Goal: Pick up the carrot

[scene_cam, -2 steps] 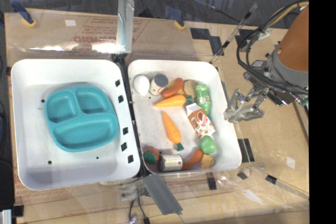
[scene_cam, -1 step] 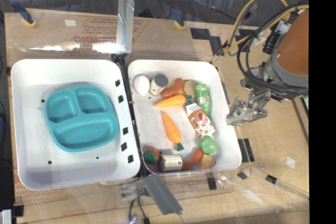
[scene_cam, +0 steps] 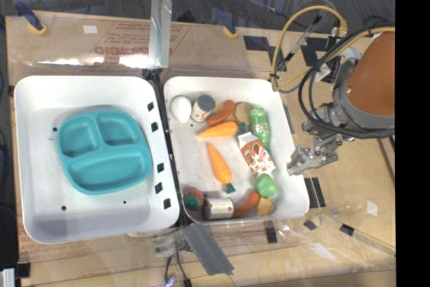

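Carrot untouched, arm waiting outside the bin

The gripper (scene_cam: 313, 156) hangs just past the right wall of the right bin (scene_cam: 290, 144), nothing between its fingers; whether they're spread or closed, I cannot tell from this angle. The carrot (scene_cam: 220, 164) lies mid-bin, pointing up-left, beside a small carton (scene_cam: 256, 154); a second orange carrot-like piece (scene_cam: 218, 130) sits just above it. So the whole pick is left: reach in, descend, grasp, lift. The carton's print is too small to read; faint reddish lettering on the cardboard (scene_cam: 121, 44) behind the bins is illegible too.

Arm (scene_cam: 369, 77) cut off at the right edge — can (scene_cam: 218, 208) label unreadable.
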`<state>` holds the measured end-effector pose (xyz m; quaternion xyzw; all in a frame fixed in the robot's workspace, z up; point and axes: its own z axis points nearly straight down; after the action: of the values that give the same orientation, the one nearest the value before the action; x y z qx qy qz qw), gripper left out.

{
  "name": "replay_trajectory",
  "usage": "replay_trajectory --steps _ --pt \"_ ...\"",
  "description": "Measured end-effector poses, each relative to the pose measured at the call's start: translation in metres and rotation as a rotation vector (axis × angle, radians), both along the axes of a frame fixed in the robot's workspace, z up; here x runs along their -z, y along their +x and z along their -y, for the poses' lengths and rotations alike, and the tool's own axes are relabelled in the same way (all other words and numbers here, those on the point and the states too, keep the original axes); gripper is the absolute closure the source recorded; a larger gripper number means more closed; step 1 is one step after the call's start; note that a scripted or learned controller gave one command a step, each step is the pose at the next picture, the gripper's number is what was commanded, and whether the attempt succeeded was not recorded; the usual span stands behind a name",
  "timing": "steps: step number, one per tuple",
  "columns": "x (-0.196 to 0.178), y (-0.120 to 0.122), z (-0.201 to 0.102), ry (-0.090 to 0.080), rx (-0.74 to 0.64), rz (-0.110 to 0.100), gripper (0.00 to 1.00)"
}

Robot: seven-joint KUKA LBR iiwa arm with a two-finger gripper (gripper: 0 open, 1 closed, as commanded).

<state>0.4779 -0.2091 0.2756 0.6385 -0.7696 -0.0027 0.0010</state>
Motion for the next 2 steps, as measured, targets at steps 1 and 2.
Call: replay_trajectory --steps 1,2 --pt "0.002 0.011 -0.013 0.002 -0.309 0.004 1.0" --pt "0.019 0.091 -0.08 0.005 -0.312 0.001 1.0"
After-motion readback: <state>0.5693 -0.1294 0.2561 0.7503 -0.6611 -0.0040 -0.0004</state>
